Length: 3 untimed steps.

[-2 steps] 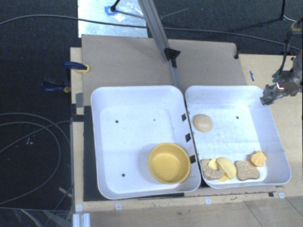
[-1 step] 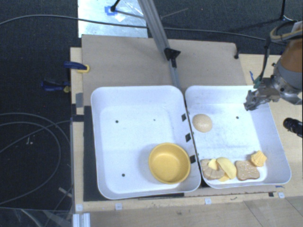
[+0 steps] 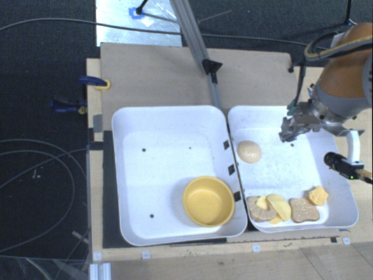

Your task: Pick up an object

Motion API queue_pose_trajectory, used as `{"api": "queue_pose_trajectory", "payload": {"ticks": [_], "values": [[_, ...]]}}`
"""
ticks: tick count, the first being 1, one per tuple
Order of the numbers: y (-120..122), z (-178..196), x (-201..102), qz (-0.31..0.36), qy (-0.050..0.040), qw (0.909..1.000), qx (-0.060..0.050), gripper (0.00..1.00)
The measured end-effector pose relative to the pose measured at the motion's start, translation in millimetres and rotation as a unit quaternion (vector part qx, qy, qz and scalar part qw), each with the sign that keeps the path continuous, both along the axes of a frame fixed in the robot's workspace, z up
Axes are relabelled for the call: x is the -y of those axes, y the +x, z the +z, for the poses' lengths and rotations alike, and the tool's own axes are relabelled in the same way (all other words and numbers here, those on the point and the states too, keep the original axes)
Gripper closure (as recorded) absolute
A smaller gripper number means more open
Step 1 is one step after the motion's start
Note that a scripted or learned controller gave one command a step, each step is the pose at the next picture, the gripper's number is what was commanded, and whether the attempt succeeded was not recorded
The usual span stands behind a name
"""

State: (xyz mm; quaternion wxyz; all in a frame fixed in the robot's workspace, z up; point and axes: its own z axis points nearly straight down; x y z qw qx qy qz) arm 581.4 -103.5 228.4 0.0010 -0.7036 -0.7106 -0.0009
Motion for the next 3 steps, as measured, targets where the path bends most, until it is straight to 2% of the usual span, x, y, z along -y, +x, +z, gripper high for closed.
{"api": "queue_pose_trajectory", "payload": {"ticks": [1,2,3], "values": [[-2.3,7.4,-54.6,0.001,0.0000,1.0000,0.001,1.00],[-23.3,-1.5,-105.4,0.000,-0.0003,1.0000,0.000,1.00],[-39.7,9.5,-159.8,0.001,0.0004,1.0000,0.001,1.00]]}}
